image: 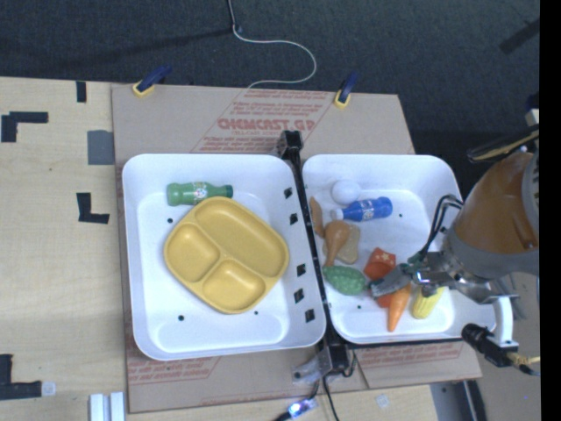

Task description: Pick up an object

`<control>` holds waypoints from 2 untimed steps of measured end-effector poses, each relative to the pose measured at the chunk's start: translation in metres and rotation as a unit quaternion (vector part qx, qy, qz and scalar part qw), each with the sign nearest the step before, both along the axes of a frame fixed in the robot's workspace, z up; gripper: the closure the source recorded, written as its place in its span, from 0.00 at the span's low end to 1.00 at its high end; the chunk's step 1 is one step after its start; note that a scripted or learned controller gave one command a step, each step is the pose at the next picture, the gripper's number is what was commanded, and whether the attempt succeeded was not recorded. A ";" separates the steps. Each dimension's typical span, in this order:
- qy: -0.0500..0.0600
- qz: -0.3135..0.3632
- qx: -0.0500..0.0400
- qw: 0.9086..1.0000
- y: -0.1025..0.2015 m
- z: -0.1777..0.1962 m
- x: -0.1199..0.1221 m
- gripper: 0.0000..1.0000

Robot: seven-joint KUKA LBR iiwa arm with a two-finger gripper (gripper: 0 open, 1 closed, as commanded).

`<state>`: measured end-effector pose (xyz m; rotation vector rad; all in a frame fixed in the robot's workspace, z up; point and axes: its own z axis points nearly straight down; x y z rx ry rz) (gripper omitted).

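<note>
On the cardboard-covered bench (263, 121), you see the gripper (396, 283) low in the right bin (438, 178), directly above the carrot (398, 309); you cannot tell its grip state.

The arm (500, 226) is cut off at the right edge and hides part of the right bin (438, 178).

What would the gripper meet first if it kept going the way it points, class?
Reaching leftward over the right bin, the gripper would likely meet the red piece or carrot at its tip, then the green leafy item; depth is unclear.
</note>
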<state>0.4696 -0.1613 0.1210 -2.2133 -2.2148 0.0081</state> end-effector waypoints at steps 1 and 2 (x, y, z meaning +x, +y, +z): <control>-0.003 0.001 -0.001 1.000 0.001 -0.040 0.000 0.00; -0.004 0.000 -0.002 1.000 -0.001 -0.028 0.001 1.00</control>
